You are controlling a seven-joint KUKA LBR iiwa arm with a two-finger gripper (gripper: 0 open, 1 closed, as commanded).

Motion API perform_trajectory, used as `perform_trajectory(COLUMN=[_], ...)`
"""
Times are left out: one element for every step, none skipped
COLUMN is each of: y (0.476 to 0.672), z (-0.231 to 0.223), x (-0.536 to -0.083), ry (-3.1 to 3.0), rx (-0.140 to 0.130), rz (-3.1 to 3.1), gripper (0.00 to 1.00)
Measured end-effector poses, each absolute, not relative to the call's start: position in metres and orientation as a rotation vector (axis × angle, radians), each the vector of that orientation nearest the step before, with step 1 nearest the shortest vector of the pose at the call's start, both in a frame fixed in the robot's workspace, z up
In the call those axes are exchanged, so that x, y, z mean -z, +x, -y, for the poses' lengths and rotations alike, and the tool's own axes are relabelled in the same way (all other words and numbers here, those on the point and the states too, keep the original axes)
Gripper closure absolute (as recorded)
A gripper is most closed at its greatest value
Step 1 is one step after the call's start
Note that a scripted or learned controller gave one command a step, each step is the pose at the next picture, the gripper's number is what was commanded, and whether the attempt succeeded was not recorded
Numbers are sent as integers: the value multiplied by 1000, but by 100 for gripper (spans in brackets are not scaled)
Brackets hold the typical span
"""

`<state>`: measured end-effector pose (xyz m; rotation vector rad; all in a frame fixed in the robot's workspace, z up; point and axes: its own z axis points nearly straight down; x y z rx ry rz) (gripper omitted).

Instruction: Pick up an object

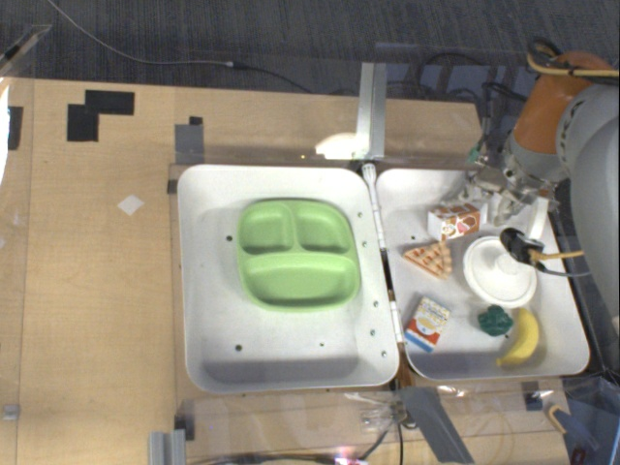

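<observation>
- Two shallow white bins are seen side by side on a wooden bench [87, 289]: a left bin [208, 347] and a right bin [562, 356].
- A green divided plate [295, 255] is laid flat near the middle of the left bin, with its two smaller compartments toward 12 o'clock and its one long compartment toward 6 o'clock.
- The arm [572, 114] is brought in from 3 o'clock, and the gripper [504, 190] is held low over the right bin's corner at about 1 o'clock.
- How far the jaws stand apart cannot be told, as they are too small and cluttered in the view; nothing is seen held by them.
- A small red and white carton [453, 223] is lying just beside the gripper, at its 8 o'clock.
- A waffle-patterned wedge [431, 258] is placed at 6 o'clock from that carton, close to it.
- A white bowl [499, 269] is set near the middle of the right bin, just at 3 o'clock from the wedge.
- A dark green lump [495, 322] is found at 6 o'clock from the bowl, and a yellow banana [523, 339] is lying just beside it toward 4 o'clock, near the bin's lower wall.
- A small blue, red and white packet [427, 322] is lying at about 7 o'clock in the right bin, well apart from the gripper.
</observation>
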<state>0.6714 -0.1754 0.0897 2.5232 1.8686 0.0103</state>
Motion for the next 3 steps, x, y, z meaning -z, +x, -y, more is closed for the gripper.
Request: perform_trajectory(y=[670,672,670], z=[81,80,64], x=[-87,-99,-187], ry=[2434,2425,2269], rx=[-6,-11,-7], rz=[-1982,-1986,-2165], gripper=[0,100,100])
